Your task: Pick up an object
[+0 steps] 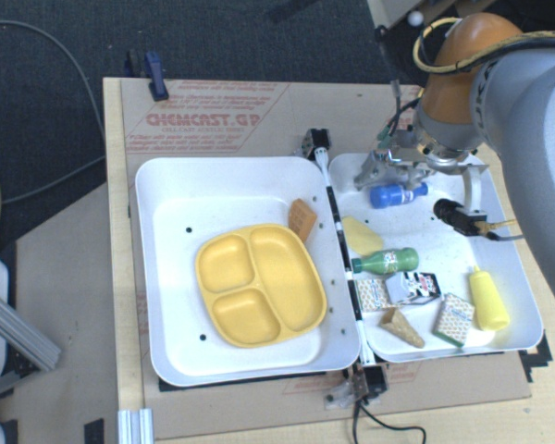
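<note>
My gripper [391, 166] hangs over the far left part of the right bin [523, 276], under the grey arm with its orange band. A blue bottle [395, 195] lies on its side right below the gripper, close to or touching it; whether it is held cannot be made out. Further forward in the same bin lie a green bottle [386, 263], a pale yellow wedge [361, 235] and a yellow bottle [487, 300].
The front of the right bin holds small printed packets [414, 287] [455, 319] [372, 294] and a brown wedge [402, 326]. The left bin [166, 202] holds a yellow divided plate [259, 285] and a brown biscuit-like piece [302, 217] by the dividing wall.
</note>
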You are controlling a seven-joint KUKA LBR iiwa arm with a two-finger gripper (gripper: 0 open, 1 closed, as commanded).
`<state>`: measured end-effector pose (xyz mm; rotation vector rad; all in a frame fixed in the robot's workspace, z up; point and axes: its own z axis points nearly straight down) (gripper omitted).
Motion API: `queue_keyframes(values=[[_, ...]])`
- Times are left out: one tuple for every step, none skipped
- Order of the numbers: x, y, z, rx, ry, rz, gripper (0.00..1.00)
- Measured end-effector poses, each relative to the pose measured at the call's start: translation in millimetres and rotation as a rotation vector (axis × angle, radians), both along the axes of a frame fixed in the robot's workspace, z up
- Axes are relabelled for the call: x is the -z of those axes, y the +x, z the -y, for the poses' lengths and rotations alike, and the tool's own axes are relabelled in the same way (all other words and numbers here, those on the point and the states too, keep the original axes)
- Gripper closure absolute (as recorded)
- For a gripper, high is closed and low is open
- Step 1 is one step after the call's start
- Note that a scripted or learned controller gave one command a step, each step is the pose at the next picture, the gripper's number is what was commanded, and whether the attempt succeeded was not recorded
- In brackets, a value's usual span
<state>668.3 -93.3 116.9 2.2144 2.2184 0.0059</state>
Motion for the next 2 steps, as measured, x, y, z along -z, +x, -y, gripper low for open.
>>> queue_keyframes(values=[[13.4, 2.6, 8.3, -0.001, -0.002, 0.007, 0.00], [7.5, 2.1, 1.6, 0.000, -0.004, 0.007, 0.00]])
